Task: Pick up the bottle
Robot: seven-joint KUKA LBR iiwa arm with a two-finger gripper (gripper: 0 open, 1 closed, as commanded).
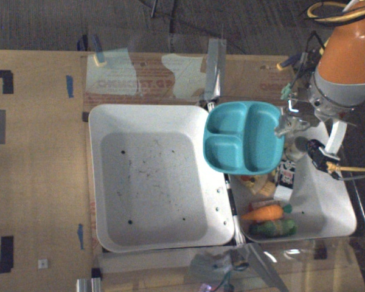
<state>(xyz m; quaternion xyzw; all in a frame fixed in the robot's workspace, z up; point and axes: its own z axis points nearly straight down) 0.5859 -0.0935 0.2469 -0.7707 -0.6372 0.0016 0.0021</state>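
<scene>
Pincer (286, 126) clamps teal tray (243, 137) rim; bottle not discernible amid right bin (337, 215) clutter.

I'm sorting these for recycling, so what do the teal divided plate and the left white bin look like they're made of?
The teal divided plate looks like moulded plastic, matte to satin: one even colour, rounded corners, soft raised dividers. The left white bin seems to be thin formed plastic, dull finish: rounded rim, scuffed and speckled floor. Neither is certain from looks alone.
</scene>
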